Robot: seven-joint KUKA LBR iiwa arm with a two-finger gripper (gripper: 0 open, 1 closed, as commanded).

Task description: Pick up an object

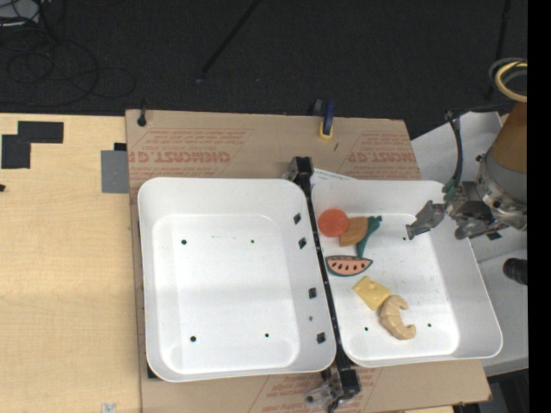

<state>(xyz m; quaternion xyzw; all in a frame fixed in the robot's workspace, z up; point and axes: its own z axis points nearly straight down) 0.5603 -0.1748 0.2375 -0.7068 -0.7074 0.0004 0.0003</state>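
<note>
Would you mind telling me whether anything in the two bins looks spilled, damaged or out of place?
Nothing stands out. The toy foods, a tomato, watermelon slice, cheese and croissant, lie intact inside the right bin.

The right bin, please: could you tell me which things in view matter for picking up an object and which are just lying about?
For the job:
- pincer
- right bin
- orange ball
- teal piece
- watermelon slice
- cheese wedge
- tan croissant-like piece

Lying about:
- left bin
- blue and yellow clamp
- cardboard sheet
</note>
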